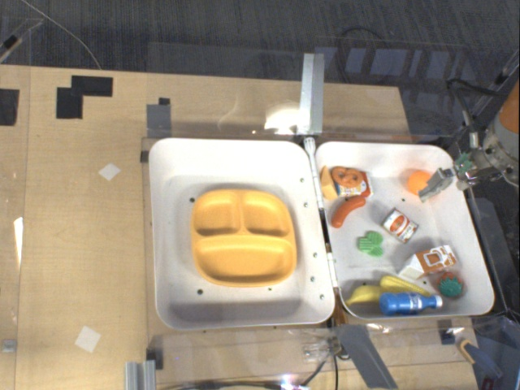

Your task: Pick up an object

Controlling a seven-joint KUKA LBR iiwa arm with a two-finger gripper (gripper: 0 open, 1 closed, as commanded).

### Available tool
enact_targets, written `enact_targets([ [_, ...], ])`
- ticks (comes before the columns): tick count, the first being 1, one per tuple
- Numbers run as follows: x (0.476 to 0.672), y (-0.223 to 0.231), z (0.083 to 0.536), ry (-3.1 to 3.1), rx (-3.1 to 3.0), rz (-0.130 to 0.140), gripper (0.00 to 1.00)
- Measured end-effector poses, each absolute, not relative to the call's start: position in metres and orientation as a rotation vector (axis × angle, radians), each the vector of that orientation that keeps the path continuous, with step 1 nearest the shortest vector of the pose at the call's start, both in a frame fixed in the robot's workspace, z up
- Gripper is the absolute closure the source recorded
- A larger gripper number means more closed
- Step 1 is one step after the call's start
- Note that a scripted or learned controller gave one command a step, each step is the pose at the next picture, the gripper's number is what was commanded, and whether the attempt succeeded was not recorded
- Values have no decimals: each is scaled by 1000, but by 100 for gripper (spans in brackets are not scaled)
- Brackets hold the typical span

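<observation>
Reaching in from the right, the arm (505, 128) brings its end effector (439, 184) over the top right corner of the right bin (479, 242). The tip sits just beside an orange ball (417, 181). I cannot tell if the end effector is released or clenched, because it is small and blurry. Nothing sits in its grip that I can see.

My guess is that this is the reaching step, before any grab. The ball looks like the thing it is going for, since it is the closest toy. Next, the end effector needs to get right over the ball, go down, and close on both sides of it.

The ball is small, round and bright orange. It lies near the back wall of the bin. A round thing can roll away if it gets pushed from one side, so the grab should be straight and centered.

Other toys lie in the same bin: a jar with a face (346, 182), a sausage (348, 210), a little can (400, 225), a green shape (371, 244), a small box (436, 259), a banana (375, 292) and a blue bottle (409, 303).

A yellow tray (242, 237) rests in the left bin (162, 218). Both bins sit on the desk (73, 242).
</observation>
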State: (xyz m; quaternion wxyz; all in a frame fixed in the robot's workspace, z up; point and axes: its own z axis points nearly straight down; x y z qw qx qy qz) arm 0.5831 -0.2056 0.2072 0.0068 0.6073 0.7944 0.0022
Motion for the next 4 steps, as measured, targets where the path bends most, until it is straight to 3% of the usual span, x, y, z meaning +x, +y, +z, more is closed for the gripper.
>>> enact_targets([
  [1,591,-124,150,2414,2017,0,0],
  [2,639,-115,95,2290,2127,23,0],
  [4,599,-122,142,2110,2328,-1,0],
])
